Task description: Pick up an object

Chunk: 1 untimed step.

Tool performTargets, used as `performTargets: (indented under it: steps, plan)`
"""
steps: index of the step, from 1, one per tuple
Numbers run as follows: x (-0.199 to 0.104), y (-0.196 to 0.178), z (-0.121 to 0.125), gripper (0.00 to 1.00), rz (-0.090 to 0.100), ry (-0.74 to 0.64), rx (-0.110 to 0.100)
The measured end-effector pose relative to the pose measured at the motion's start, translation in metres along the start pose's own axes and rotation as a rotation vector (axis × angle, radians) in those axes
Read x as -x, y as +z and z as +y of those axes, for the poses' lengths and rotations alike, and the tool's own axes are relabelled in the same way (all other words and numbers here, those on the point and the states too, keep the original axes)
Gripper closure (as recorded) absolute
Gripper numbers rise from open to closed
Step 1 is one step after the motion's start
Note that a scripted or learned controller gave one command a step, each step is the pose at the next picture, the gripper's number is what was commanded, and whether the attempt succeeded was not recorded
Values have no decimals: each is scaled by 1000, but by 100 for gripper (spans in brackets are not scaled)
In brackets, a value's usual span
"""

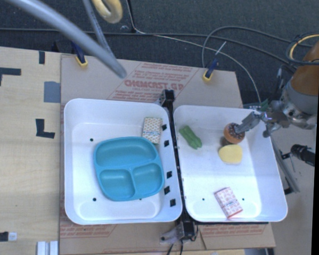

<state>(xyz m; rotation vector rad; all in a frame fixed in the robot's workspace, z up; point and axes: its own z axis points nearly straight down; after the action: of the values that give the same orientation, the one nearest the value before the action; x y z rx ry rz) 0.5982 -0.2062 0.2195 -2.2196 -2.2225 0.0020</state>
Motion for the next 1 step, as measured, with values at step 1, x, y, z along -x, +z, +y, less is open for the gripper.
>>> performTargets:
  steps: [1]
  plan:
    - [0,46,-7,0,0,0,-5]
